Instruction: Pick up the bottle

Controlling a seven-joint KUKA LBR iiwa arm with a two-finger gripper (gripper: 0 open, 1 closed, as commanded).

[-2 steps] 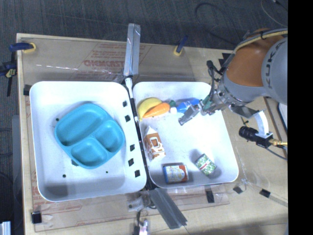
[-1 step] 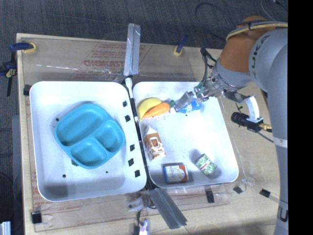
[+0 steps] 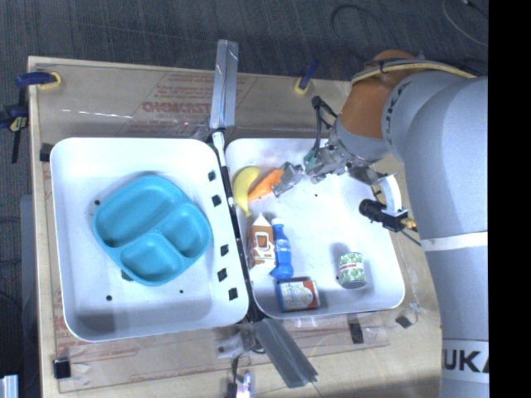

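You're after the blue bottle, which lies in the right bin near its 8 o'clock side, long axis running roughly 12 to 6, cap end toward 12. It touches the small carton at its 9 o'clock and nearly meets the can lying at its 6 o'clock.

Your gripper sits up at the bin's 11 o'clock, just beside the carrot and banana — whether it is spread or closed is not something you can tell from here, and nothing is visibly held.

Expect the bottle to be light, rigid plastic with a smooth, rounded body; it will likely roll or squirt out of a shallow pinch. Take it across the body at mid-length, squeezing 3 to 9, though the carton crowds the 9 o'clock side.

Count — one bottle, one carton, one banana, one carrot, two cans including the green one, two bins, and one blue divided tray in the left bin.
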